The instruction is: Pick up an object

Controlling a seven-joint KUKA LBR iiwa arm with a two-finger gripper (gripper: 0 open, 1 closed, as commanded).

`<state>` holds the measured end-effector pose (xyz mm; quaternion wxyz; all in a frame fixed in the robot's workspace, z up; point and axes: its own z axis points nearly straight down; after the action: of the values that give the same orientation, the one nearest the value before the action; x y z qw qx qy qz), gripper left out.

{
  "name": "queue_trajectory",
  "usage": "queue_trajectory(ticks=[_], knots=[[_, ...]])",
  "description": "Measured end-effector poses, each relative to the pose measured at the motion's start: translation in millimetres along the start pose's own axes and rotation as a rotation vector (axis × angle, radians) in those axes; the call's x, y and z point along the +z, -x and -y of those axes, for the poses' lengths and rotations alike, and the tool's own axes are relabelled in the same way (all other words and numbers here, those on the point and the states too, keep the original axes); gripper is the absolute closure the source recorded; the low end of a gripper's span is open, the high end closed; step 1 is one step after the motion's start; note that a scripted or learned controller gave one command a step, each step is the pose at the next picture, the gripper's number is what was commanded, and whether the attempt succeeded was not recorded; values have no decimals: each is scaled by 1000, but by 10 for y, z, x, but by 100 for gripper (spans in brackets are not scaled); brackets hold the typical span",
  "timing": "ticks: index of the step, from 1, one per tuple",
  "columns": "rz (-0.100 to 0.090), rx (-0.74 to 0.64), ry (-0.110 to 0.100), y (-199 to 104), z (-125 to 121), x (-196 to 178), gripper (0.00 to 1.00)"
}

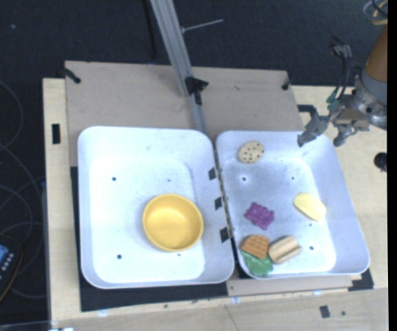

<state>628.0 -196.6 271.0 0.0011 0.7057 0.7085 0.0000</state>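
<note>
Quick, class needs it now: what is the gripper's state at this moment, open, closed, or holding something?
Two-finger gripper: open, holding nothing, hovering over the far right corner of the right shallow white bin.

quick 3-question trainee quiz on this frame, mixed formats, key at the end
1. True or false: the yellow bowl sits in the same bin as the cookie.
2. Multiple choice: the gripper is A) over the left bin's centre, B) near the right bin's top right corner, C) touching the purple toy.
3. Fill in: the waffle lies beside the ____ in the right bin's lower part.

Key: 1 false, the bowl is in the left bin and the cookie in the right. 2 B. 3 bread roll.
</note>
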Motion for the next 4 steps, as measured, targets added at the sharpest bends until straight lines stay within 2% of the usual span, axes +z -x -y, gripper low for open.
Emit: queue_trajectory(ticks=[1,2,4], knots=[[1,0,-1,4,2,0,0],[1,5,-6,66,103,539,0],[1,7,-6,145,78,1671,0]])
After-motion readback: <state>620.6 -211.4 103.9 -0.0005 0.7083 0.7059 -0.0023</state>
